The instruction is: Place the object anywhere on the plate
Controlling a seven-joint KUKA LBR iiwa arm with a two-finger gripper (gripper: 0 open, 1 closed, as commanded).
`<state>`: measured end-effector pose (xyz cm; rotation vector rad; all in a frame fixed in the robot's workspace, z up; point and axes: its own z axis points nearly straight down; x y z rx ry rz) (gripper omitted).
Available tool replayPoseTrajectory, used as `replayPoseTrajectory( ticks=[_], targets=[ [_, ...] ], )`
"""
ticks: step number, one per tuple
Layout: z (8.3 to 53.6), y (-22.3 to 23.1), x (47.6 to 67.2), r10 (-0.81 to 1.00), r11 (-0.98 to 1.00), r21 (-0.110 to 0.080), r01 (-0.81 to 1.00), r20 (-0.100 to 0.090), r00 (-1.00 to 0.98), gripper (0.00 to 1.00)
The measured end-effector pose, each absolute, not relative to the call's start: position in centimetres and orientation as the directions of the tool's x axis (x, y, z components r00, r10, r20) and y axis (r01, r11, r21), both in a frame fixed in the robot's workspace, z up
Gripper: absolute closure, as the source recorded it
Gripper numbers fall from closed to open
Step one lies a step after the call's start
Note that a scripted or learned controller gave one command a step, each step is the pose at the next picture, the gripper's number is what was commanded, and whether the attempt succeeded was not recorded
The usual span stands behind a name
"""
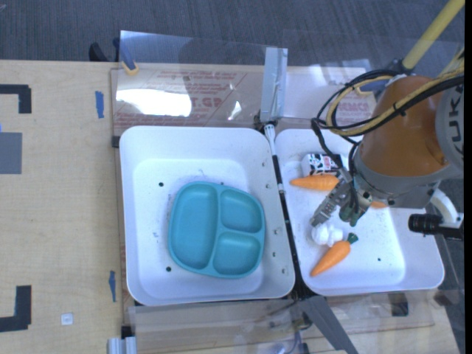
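Camera view, claw [341, 209] grip unclear above white object [327, 234], arm [402, 135] hiding carrot [317, 184] tip

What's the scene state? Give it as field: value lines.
plate: teal divided plate, in left bin
right bin: two carrots, a white object, a black-and-white item
gripper: over right bin, just above the white object
grasp: cannot tell
on plate: nothing yet
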<state>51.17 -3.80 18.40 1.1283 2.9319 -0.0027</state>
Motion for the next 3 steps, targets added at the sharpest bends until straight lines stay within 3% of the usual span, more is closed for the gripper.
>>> replayPoseTrajectory(
  ticks=[1,2,3],
  targets=[
    [18.5,3.2,61.3,0.502,0.865,0.005,0.502,-0.006,-0.865,1.00],
    [23.5,6.6,63.5,0.317,0.948,0.005,0.317,-0.011,-0.948,1.00],
    [28.3,3.2,56.5,0.187,0.982,0.001,0.187,-0.004,-0.982,1.00]
  ],
)
